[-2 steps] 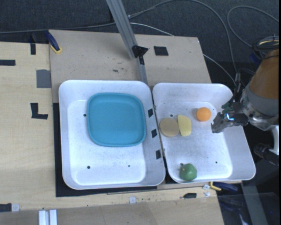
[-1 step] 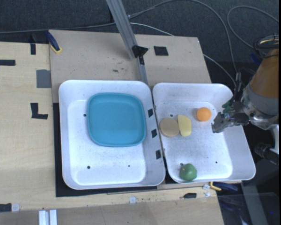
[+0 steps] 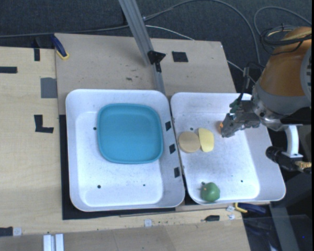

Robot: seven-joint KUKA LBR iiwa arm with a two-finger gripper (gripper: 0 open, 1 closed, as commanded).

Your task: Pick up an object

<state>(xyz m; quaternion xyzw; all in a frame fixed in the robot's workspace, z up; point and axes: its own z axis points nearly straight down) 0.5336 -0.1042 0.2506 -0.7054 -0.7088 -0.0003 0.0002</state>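
Observation:
In the right bin (image 3: 251, 161) lie a round tan piece (image 3: 188, 141) and a pale yellow piece (image 3: 206, 139), touching side by side near the bin's left wall. A green round fruit (image 3: 210, 191) sits near the bin's front edge. My gripper (image 3: 226, 128) hangs over the right bin, just right of the yellow piece and a little behind it. I see nothing held in it. The arm's orange band (image 3: 288, 72) stands above it at the right.
The left bin (image 3: 83, 156) holds a blue square plate (image 3: 130, 132). A grey metal bar (image 3: 141, 35) slants down from the top to the gap between the bins. Cables run across the dark floor behind the bench.

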